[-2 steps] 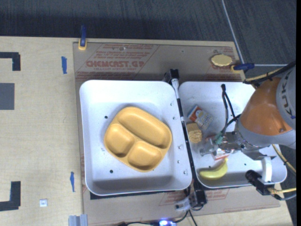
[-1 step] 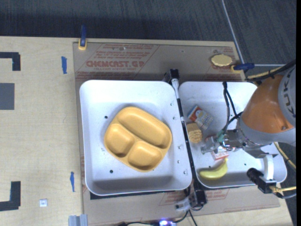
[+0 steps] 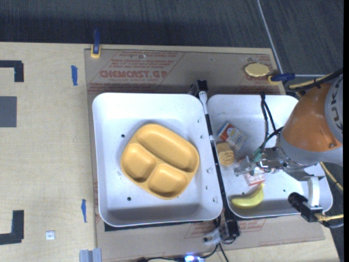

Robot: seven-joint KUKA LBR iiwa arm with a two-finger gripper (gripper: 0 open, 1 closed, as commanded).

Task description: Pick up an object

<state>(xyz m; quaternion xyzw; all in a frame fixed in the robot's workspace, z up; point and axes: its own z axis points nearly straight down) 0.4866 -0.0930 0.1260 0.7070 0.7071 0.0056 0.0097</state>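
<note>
The banana (image 3: 248, 197) lies at the near edge of the right bin (image 3: 272, 105), and the tool (image 3: 252, 168) is low just above it among small packets, grip state I cannot tell, so next it likely must close and lift.

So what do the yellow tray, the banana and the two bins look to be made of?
Tray: likely moulded plastic, smooth, with soft sheen on its rounded compartments.
Banana: probably a plastic toy; even yellow, slightly glossy, though real fruit can't be excluded.
Bins: white, smooth, faintly reflective; plastic or coated metal, unclear which.
</note>
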